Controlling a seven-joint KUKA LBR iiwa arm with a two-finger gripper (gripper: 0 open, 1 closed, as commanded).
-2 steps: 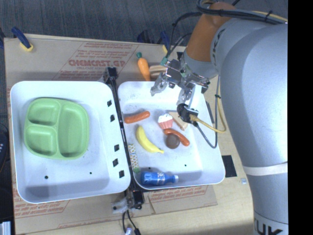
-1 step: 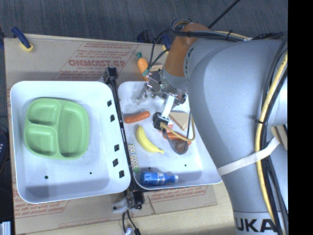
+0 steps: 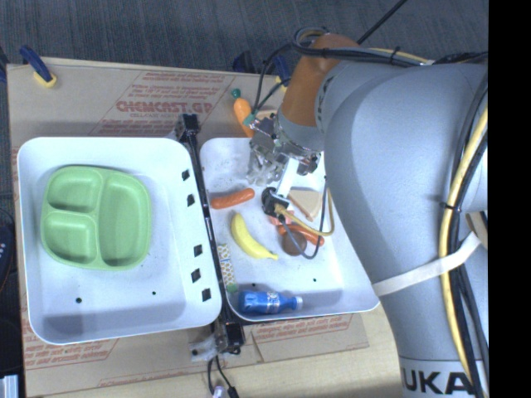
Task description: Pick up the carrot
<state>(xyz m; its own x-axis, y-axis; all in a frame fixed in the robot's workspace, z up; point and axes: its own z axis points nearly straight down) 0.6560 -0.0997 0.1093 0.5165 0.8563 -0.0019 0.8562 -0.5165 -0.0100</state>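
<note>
The carrot (image 3: 241, 113), orange with a green top, lies at the far rim of the right bin (image 3: 353, 293), just outside its back left corner. My gripper (image 3: 264, 171) hangs over the back of the right bin, a little in front of and to the right of the carrot. I see nothing held in it. The wrist and the orange band (image 3: 303, 77) cover the bin's back right part.
In the right bin lie an orange-red sausage-shaped piece (image 3: 232, 198), a banana (image 3: 251, 237), a blue bottle (image 3: 270, 303), a bread slice (image 3: 305, 201) and small orange and brown items (image 3: 294, 237). The left bin (image 3: 50, 322) holds a green divided plate (image 3: 97, 216).
</note>
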